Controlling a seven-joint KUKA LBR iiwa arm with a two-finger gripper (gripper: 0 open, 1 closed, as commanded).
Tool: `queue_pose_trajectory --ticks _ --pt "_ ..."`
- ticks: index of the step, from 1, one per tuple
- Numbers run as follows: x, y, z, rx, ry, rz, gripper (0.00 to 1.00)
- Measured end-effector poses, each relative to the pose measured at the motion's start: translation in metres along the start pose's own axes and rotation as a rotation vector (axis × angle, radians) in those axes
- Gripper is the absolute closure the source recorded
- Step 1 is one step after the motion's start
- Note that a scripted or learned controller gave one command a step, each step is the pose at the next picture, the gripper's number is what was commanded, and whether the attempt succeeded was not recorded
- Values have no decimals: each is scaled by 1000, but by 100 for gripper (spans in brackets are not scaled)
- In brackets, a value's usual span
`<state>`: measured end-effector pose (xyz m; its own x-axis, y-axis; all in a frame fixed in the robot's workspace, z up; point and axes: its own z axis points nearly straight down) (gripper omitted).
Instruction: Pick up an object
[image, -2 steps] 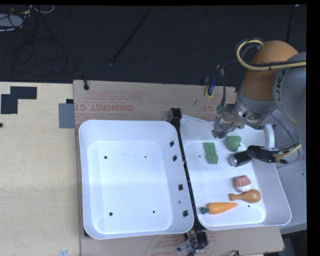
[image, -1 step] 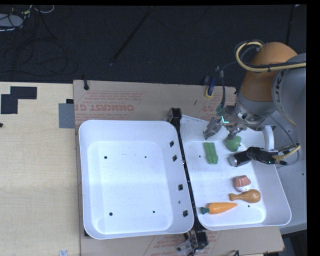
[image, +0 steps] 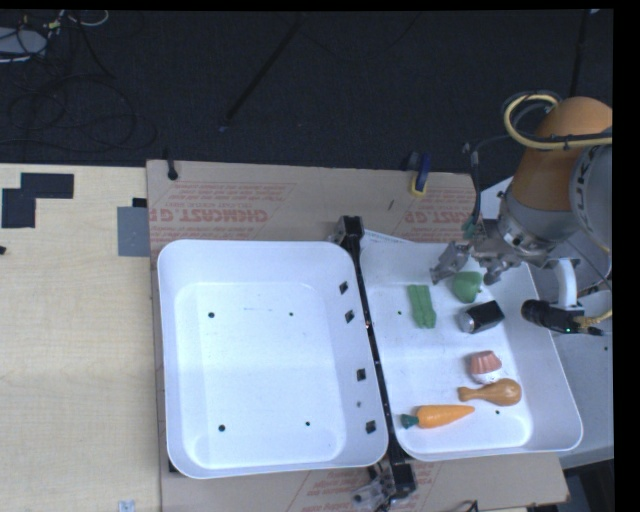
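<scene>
Arm (image: 560, 160): reaching in from the right, wrist bent down over the far end of the right bin (image: 545, 425), presumably to come at its load from above.
Gripper (image: 470, 262): spread, nothing between the fingers; one finger (image: 447, 266) low at the left, the other toward the round green piece (image: 466, 287) (just above it, contact unclear).
Likely target: round green piece, near the bin's far wall, closest to the tool.
Other candidates: green block (image: 422, 306) lying lengthwise beside the divider; black cylinder (image: 482, 317) on its side; pink piece (image: 484, 364); orange drumstick shape (image: 492, 393); carrot (image: 440, 415) near the front edge.
Spacing: loosely scattered, mostly apart, so room for fingers to straddle one.
Left bin (image: 180, 300): probable drop side.
Progress: nothing lifted yet.
</scene>
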<state>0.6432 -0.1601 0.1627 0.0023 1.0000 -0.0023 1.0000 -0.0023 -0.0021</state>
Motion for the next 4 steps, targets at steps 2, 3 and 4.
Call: queue_pose_trajectory --ticks 2,3,4 --pt "1 0 57 6 4 -3 0" --pt "-25 -21 25 1 2 -2 0" --pt "-17 0 73 4 -3 3 0"
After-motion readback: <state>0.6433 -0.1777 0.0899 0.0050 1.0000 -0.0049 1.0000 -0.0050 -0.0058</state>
